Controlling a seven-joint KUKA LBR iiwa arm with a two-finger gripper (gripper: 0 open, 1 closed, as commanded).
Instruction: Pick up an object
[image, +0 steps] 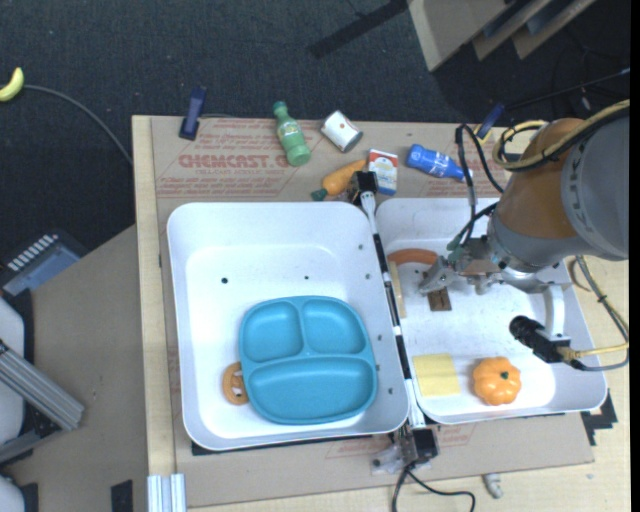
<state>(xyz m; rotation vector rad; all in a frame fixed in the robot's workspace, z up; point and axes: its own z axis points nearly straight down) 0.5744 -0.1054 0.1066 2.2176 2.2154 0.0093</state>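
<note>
While your gripper (440, 285) hangs low in the right bin (570, 400), I cannot tell its state. It is reaching for a brown thing (412, 257). The little pumpkin (497, 381) and yellow block (436, 375) sit nearer. Next, go down and squeeze.

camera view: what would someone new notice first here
Likely the big blue divided plate lying in the left bin, with a small pretzel tucked at its left edge. Next, the grey and orange arm reaching in from the right, its gripper low over the right bin. An orange pumpkin and a yellow sponge sit near that bin's front edge.
</note>
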